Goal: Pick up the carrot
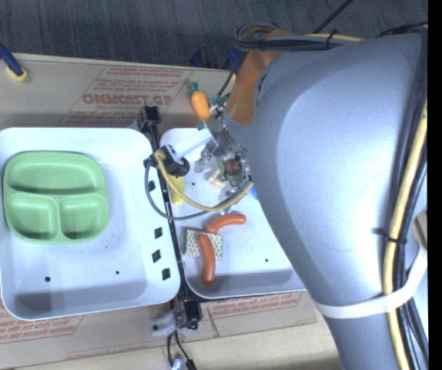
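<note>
1. Carrot is seen at upper centre, raised above the right bin's far rim.
2. Gripper sits beside it; jaw state cannot be told, grip unclear.
3. Much of the right bin is hidden by the arm.

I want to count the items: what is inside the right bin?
The right bin holds two sausages, a small packet and something yellow. The carrot is at its far edge. The arm covers the right part, so more may lie there.
</note>
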`<state>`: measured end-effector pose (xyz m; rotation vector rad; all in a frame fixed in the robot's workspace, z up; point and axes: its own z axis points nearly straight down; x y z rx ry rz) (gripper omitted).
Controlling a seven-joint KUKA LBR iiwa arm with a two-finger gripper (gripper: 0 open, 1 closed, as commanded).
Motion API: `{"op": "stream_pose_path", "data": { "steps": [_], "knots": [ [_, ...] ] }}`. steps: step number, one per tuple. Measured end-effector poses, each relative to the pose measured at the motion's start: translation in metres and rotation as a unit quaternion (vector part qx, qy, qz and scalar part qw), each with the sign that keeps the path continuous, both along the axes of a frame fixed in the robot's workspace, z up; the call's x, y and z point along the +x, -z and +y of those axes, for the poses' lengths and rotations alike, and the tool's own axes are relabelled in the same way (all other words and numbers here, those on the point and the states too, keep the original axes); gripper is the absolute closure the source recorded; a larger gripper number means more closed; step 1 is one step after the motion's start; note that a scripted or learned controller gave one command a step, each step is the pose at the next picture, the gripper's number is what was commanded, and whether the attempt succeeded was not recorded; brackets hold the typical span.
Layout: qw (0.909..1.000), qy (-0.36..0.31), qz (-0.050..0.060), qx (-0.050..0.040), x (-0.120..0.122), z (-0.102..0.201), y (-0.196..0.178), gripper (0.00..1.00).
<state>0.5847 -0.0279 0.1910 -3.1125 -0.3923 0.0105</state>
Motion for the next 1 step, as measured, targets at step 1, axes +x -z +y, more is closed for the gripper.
{"op": "stream_pose_path", "data": {
  "steps": [1],
  "knots": [
    [0.9998, 0.022, -0.001, -0.0013, 0.0548, 0.0462, -0.0005, 0.0]
  ]
}}
